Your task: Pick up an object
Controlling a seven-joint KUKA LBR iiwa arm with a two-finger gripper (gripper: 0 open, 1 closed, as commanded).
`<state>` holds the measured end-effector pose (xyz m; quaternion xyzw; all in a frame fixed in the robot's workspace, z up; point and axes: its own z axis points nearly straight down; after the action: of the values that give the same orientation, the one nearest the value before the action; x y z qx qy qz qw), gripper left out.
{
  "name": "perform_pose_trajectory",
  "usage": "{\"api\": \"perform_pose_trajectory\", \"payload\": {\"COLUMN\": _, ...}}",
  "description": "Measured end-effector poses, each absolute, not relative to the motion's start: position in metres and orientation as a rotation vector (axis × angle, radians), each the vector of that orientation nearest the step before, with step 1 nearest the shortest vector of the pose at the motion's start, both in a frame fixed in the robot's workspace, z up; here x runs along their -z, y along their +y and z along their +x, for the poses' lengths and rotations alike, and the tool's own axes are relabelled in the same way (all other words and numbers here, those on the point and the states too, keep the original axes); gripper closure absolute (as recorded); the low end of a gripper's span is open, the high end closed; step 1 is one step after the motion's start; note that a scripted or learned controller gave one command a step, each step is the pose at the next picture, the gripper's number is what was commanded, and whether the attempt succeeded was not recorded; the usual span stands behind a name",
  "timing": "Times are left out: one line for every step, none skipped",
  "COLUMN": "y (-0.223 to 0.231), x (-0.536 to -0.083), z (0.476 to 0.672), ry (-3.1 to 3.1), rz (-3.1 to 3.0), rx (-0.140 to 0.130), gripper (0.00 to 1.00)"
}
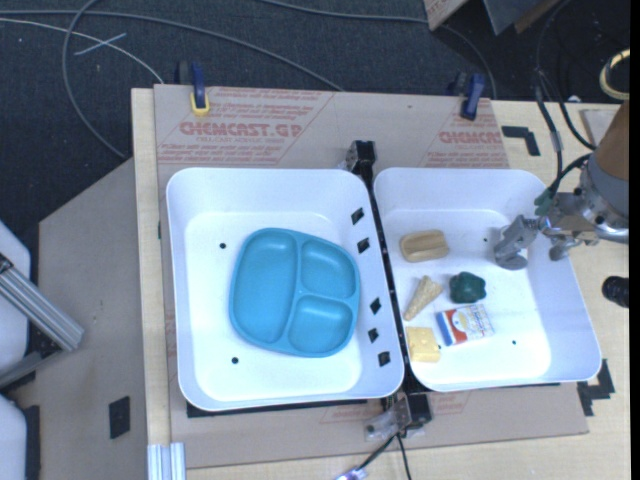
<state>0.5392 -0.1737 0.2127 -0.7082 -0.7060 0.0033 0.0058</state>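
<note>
1. The hand (533,246) hangs over the right bin (560,358), near that bin's far right corner; its two grey fingers (512,240) stand spread apart with nothing between them.
2. The grey arm (610,183) comes in over the bench's right edge.
3. Five small things lie in the right bin, toward its left wall: a tan bread-like piece (423,245) farthest back, a pale cone-shaped piece (423,296) in front of it, a dark green lump (466,288) just right of the cone, a small printed carton (466,323) in front of the lump, and a yellow block (423,344) nearest the front edge.
4. None of them touches the hand; the green lump lies closest to it.
5. The left bin (195,268) holds a blue divided plate (294,292), lying flat near its middle.
6. Two clamps grip the bench's far edge.
</note>
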Motion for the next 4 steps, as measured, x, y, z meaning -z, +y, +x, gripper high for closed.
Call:
{"api": "perform_pose_trajectory", "payload": {"y": -0.173, "x": -0.219, "z": 0.542, "ry": -2.221, "rz": -2.221, "rx": 0.000, "gripper": 0.00}}
{"api": "perform_pose_trajectory", "payload": {"y": -0.170, "x": -0.156, "z": 0.537, "ry": -2.216, "rz": -2.216, "rx": -0.005, "gripper": 0.00}}
{"api": "perform_pose_trajectory", "payload": {"y": -0.162, "x": -0.116, "z": 0.541, "ry": -2.223, "rz": -2.222, "rx": 0.010, "gripper": 0.00}}
{"api": "perform_pose_trajectory", "payload": {"y": -0.161, "x": -0.083, "z": 0.541, "ry": -2.218, "rz": -2.217, "rx": -0.002, "gripper": 0.00}}
